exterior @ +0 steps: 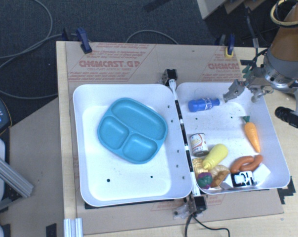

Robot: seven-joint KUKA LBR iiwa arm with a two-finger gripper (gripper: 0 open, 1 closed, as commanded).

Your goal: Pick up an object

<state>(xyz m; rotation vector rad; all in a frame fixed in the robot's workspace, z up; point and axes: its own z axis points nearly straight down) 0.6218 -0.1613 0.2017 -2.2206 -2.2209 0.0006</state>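
My gripper (244, 92) hangs over the back of the right bin (231, 122), open, its two grey fingers (232, 91) spread with nothing between them. A blue bottle (204, 104) lies on its side just left of and below the left finger. An orange carrot (251, 135) lies toward the bin's right wall, in front of the gripper. Nearer the front are a small tin can (198, 143), a yellow bottle (214, 156), a red sausage (245, 162), and a clump of small toy foods (210, 176).
The left bin (90, 172) holds a blue divided plate (132, 130). A black-and-white tag (243, 178) lies at the right bin's front edge. Blue clamps (83, 39) grip the bench's back edge. Cables run on the floor behind.
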